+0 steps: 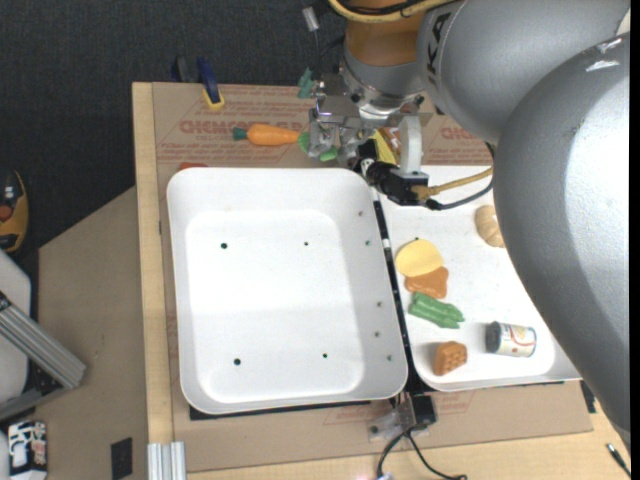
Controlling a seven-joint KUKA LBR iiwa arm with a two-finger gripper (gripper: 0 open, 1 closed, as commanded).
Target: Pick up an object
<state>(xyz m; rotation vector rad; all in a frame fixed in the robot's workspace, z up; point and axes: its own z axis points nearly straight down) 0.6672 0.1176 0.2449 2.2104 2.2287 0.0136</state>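
Observation:
The right bin (500, 368) holds a yellow round piece (418, 258), an orange chunk (428, 282), a green pod (436, 312), a brown waffle-like block (450, 357), a small can on its side (511, 339) and a beige lump (488, 225). An orange carrot with a green top (268, 135) lies on the cardboard behind the left bin (190, 268). My gripper (326, 136) hangs over the back rim between the bins, just right of the carrot. Nothing shows held in it.
The arm's large grey body covers the right side and part of the right bin. A blue and yellow clamp (209, 85) sits at the cardboard's back edge. Metal rails (40, 343) stand off the bench at the left.

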